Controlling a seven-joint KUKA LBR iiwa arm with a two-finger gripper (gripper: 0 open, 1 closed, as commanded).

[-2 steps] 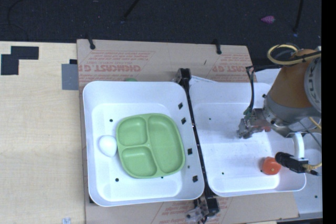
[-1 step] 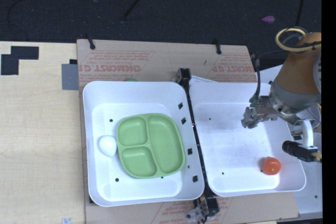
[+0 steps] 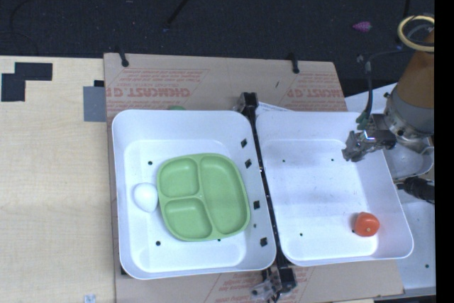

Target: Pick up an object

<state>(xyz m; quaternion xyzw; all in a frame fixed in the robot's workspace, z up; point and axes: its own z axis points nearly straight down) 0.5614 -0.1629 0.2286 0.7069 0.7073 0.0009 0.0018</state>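
Observation:
A small orange-red object (image 3: 366, 224) lies near the front right corner of the right bin (image 3: 319, 252). In the left bin (image 3: 131, 131) a green three-compartment plate (image 3: 203, 196) sits in the middle, and a white egg-shaped object (image 3: 145, 196) rests against its left side. My gripper (image 3: 357, 147) hangs over the right bin's far right edge, well behind the orange-red object. Nothing shows between its fingers.
The arm's grey body and orange band (image 3: 420, 81) rise at the right edge. A black divider (image 3: 257, 181) with clips runs between the two bins. Cardboard (image 3: 213, 85) lies under the bins, with the wooden bench (image 3: 50, 181) to the left.

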